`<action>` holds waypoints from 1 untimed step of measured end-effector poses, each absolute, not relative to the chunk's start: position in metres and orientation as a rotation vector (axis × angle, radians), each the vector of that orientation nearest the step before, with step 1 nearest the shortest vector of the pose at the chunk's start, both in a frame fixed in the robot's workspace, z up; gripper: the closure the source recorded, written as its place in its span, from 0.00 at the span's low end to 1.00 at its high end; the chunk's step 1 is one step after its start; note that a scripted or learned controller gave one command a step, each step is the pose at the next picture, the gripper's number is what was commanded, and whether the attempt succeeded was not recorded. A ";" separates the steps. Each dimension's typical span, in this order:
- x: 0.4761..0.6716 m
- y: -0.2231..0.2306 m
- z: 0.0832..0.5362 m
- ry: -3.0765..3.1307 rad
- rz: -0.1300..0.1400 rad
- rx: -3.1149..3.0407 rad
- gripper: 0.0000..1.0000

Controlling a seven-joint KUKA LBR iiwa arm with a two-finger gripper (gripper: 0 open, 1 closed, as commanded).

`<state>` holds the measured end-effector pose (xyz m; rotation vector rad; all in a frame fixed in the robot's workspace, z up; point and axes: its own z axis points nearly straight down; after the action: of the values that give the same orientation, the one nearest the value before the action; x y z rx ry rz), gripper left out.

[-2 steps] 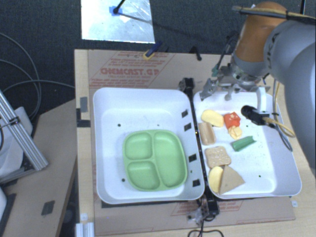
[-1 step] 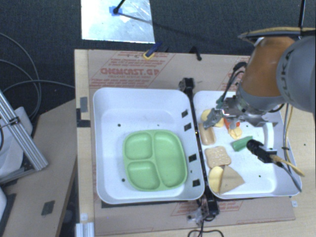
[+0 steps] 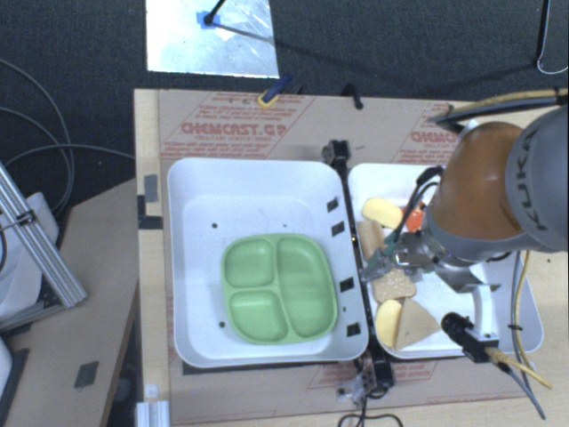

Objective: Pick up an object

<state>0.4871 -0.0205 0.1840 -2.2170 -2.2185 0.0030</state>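
ARM: wrist [image 3: 484,194] tops the right bin [image 3: 532,327], hand [image 3: 391,265] low at 9 o'clock | STATE: grip unreadable — cannot tell | TARGET: cracker-like piece [image 3: 393,286] just beneath, yellow pieces [image 3: 383,211] at 12, wedge [image 3: 416,323] at 5 | RISK: crowding — fingertips may nudge neighbours, miss.

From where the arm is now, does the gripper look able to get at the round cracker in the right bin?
Probably yes. The gripper hangs just above the round cracker in the right bin, nothing lying over it, though a yellow piece and a pale wedge crowd it closely.
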 end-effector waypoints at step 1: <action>0.486 -0.090 0.188 -2.220 0.000 -2.226 0.00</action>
<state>0.4864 -0.0898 0.1883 -2.2263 -2.2196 -0.0004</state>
